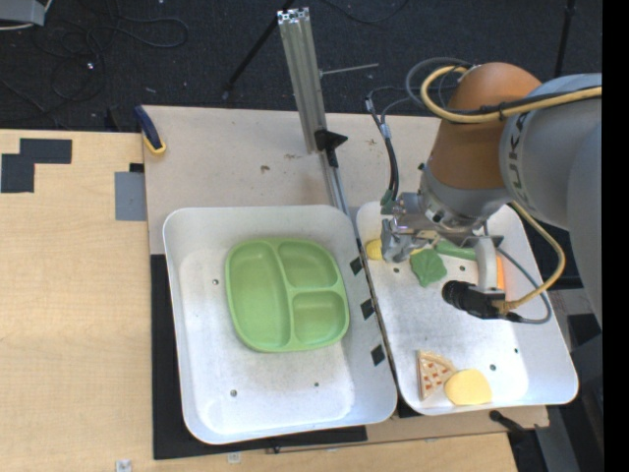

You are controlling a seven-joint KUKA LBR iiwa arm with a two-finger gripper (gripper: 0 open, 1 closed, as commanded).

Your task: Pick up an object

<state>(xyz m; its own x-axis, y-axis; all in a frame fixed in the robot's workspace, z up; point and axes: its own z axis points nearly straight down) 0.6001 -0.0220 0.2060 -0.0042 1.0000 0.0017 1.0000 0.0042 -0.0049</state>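
The light is bright and even. The white bins (197,362) shine a bit. Shadows are soft, edges slightly fuzzy.

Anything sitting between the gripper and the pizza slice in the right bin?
In the camera view, bare white floor of the right bin separates the gripper from the pizza slice; the green piece lies off to the side.

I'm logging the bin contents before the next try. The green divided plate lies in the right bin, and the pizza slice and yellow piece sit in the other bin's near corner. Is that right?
Not quite. The camera view shows the green divided plate in the left bin, not the right one. The rest holds: the pizza slice and the yellow piece sit together in the near corner of the right bin.
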